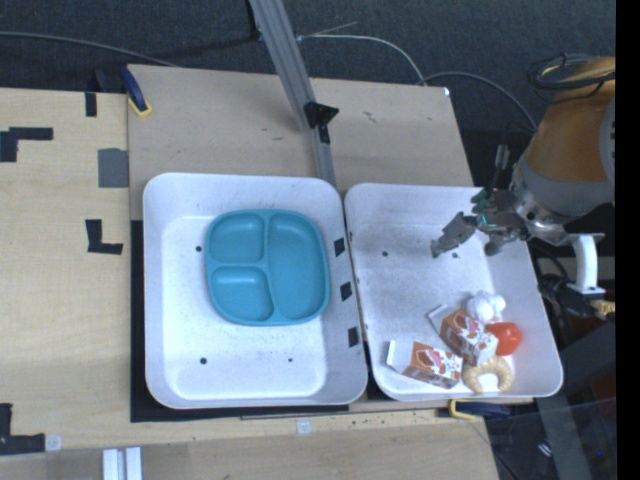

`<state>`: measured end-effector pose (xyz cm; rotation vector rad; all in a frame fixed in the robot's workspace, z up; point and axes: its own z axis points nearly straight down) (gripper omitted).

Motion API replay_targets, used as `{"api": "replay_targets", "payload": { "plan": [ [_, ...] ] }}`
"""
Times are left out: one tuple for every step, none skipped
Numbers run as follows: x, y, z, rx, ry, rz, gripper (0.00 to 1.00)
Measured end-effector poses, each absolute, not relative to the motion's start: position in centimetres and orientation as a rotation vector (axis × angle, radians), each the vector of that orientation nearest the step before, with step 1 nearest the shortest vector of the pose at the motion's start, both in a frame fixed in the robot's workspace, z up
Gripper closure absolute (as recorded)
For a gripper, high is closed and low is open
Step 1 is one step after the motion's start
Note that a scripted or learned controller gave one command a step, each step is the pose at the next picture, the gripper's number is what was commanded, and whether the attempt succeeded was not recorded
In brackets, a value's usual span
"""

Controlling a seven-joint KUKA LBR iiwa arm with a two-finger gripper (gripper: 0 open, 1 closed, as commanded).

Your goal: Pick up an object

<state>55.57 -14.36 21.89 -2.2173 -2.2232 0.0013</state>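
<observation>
My gripper (472, 240) hovers over the upper right part of the right bin (400, 268), reaching in from the right. Its two dark fingers (448, 238) stand spread apart and open, with nothing between them. A small pile of objects lies in that bin's near right corner, well below the gripper: a white lumpy piece (486, 305), a red rounded piece (507, 338), a brown-and-white packet (466, 334), a second flat packet (428, 362) and a pale ring-shaped piece (490, 376).
The left bin (175, 268) holds a blue divided plate (267, 266). A grey metal post (285, 48) slants down to the gap between the bins. Cables run across the dark floor at the back. The right bin's left half is bare white.
</observation>
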Motion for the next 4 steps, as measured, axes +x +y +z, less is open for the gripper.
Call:
{"api": "replay_targets", "payload": {
  "plan": [
    [55.6,-14.4,21.9,-2.218,-2.223,0.001,0.0],
    [55.1,-14.6,17.4,-2.217,-2.22,0.007,0.0],
    [54.1,-14.7,11.5,-2.215,-2.218,0.008,0.0],
    [54.1,-14.7,8.8,-2.22,-2.223,0.003,0.0]
  ]
}}
